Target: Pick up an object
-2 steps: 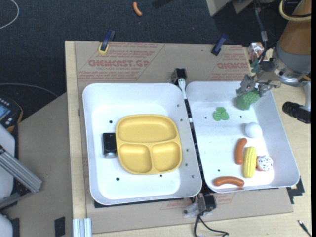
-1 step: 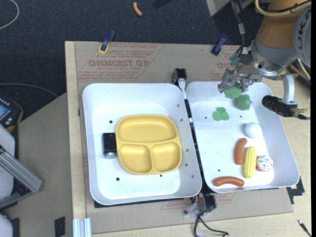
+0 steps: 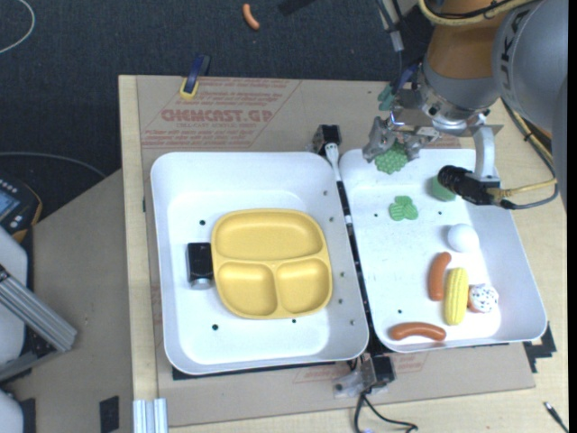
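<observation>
The grey arm with its orange band reaches in from the right, and its hand [image 3: 394,148] sits over the far left corner of the right bin [image 3: 523,282]. A green, knobbly broccoli-like piece [image 3: 391,161] shows right at the fingertips, between the two fingers, so the hand appears closed on it and lifted just above the bin floor.

Below that, on the bin floor, lies a second green piece [image 3: 403,209], well apart from the fingers. Another green object [image 3: 441,187] sits near the far right part of the bin, partly hidden by a black fitting on the arm. Further toward the near side rest a white egg [image 3: 462,237], an upright orange-red sausage [image 3: 438,275] touching a yellow corn cob [image 3: 455,296], a small white speckled item [image 3: 484,299] just beside the corn, and another sausage [image 3: 417,332] lying along the near edge.

The left bin [image 3: 171,242] holds a yellow divided tray [image 3: 269,262] with three compartments, and a small black block [image 3: 199,262] just beside the tray's left edge.

Both bins rest on a brown board on the bench [image 3: 230,111], which carries red printed lettering. A blue and yellow clip [image 3: 193,78] sits at the board's far edge, and a small orange object [image 3: 251,15] lies on the dark floor beyond.
</observation>
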